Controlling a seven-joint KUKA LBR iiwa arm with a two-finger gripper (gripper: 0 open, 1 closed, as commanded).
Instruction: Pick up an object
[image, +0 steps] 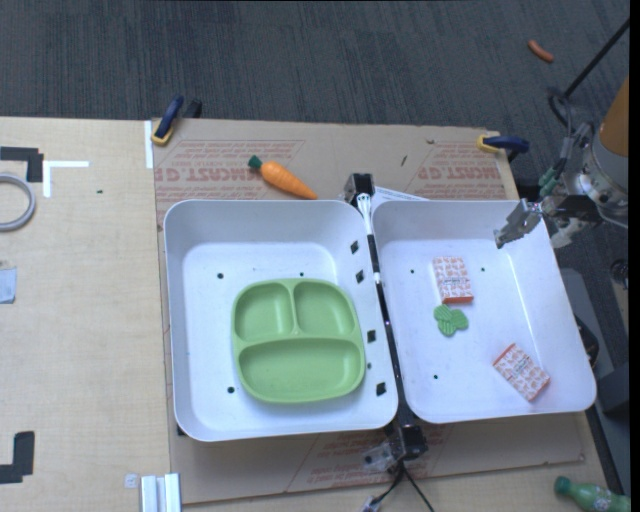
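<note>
The gripper (522, 224) hangs over the far right corner of the right bin (560, 300), off to the side of everything in it, likely a pause before the program picks a target. Three things lie loose on that bin's floor: a red-and-white packet (452, 279) toward the middle, a small green piece (451, 320) just near of it, and a second packet (521, 372) by the near right wall. Any of these could serve as the object to pick. The left bin (190, 300) carries a green divided plate (297, 340), and a toy carrot (284, 177) rests on the counter (80, 330) beyond the bins. I cannot tell whether the gripper is parted or closed; it is too small and dark. Nothing appears held, and it seems clear of the bin wall.
</note>
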